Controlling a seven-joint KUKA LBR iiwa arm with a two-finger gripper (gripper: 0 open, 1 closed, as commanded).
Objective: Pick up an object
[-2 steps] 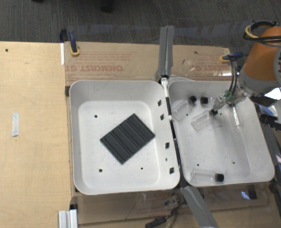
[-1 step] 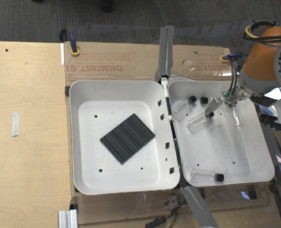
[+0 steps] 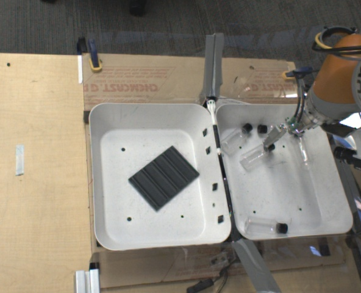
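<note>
Tan surface (image 3: 34, 133) carries two white bins. Left bin (image 3: 107, 118): dark ribbed slab (image 3: 164, 177) lying flat at centre. Right bin (image 3: 327, 212): clear capped vials (image 3: 253, 159), one (image 3: 266, 227) near front wall. Gripper (image 3: 277, 137) low over upper vials; opening and hold cannot be told.

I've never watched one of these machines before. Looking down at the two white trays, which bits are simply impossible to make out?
- Gripper, camera view: too small and dark against the right bin to tell whether it touches anything.
- Clear tubes near it: transparent, so their outlines fade into the white floor; their number is uncertain.
- Arm: cut off by the picture's right edge.
- Ridged dark slab in the left bin: its underside is hidden.
</note>
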